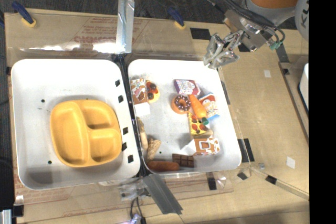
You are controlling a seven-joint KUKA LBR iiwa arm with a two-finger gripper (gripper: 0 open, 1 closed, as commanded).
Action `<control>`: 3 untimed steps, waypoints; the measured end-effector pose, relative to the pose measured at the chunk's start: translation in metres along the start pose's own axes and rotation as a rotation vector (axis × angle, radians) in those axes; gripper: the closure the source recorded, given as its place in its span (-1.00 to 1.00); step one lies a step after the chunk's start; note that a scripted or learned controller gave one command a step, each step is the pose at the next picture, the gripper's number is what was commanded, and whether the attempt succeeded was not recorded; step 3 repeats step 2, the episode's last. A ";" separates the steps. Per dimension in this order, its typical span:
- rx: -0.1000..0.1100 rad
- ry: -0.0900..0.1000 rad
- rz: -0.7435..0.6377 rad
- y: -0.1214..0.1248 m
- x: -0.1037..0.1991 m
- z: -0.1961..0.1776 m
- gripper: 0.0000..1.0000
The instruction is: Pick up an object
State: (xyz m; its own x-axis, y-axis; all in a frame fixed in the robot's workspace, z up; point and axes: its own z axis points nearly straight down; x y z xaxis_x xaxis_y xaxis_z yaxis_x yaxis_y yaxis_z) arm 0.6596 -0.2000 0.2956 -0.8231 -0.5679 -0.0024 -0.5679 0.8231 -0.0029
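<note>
Two white bins side by side on the bench, so biggest stuff first. The left bin [31,86] fills the left half of the frame and has one yellow divided tray [85,132] sitting left of centre, with bare white floor around it, widest along the top. The right bin [163,68] sits centre frame, and its toys crowd the middle and bottom, leaving open floor along its top edge and top left.

Counted in there: one purple box [185,85], one chocolate donut [182,104], one carrot [197,107], one small carton [206,146] near the bottom right corner, one chocolate bar [183,159] and one sausage [163,166] along the bottom wall, plus a snack packet [139,90] by the left wall.

The arm comes in from the upper right, and the gripper [214,59] hangs right over the right bin's top right corner, nothing between its fingers. Can't tell whether they're spread or closed. The toys all lie below and left of it, the purple box nearest.
</note>
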 end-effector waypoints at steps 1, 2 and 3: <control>0.002 -0.002 -0.001 0.000 -0.001 -0.011 1.00; -0.004 0.002 -0.186 -0.006 0.006 0.007 1.00; -0.004 0.002 -0.186 -0.006 0.006 0.007 1.00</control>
